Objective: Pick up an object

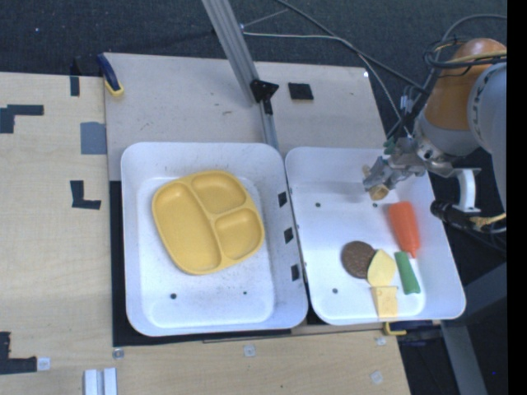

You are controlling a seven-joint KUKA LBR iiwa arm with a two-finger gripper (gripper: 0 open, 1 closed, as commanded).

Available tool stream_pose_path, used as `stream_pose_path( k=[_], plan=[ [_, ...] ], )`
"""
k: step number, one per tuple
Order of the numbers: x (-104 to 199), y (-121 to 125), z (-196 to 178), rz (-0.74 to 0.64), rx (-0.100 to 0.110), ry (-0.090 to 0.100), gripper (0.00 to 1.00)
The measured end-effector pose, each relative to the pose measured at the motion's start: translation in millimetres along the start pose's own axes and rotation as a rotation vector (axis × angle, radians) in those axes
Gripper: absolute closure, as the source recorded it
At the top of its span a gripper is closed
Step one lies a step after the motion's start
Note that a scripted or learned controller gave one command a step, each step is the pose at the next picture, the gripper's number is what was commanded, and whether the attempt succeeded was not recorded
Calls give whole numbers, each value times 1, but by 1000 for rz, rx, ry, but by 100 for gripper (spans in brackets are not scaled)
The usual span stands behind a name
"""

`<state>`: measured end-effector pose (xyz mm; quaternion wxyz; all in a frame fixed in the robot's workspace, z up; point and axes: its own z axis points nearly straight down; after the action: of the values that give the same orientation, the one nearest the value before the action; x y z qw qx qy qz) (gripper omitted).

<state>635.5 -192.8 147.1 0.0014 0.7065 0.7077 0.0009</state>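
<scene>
My gripper [380, 184] hangs over the upper part of the right bin [329, 175], with the arm reaching in from the right. A small tan object [378, 192] sits right at its tip; whether it is gripped is unclear. Below and to the right lies an orange carrot [403, 226]. Further toward the front are a brown round disc [356, 258], a yellow wedge [381, 268], a green stick [407, 272] and a pale yellow block [386, 300], packed close together.
The left bin [140, 303] holds a yellow divided plate [207, 220]. A metal pole [235, 35] slants down to the gap between the bins. Cables run across the dark floor at the back. A blue and yellow clamp [109, 76] sits at the bench's far left corner.
</scene>
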Motion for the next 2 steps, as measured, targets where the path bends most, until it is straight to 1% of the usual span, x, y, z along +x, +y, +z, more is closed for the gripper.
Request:
stream_pose_path(
  k=[1,2],
  plan=[
    [3,7,-61,0,-1,-1,100],
    [3,9,-115,0,-2,-1,100]
  ],
)
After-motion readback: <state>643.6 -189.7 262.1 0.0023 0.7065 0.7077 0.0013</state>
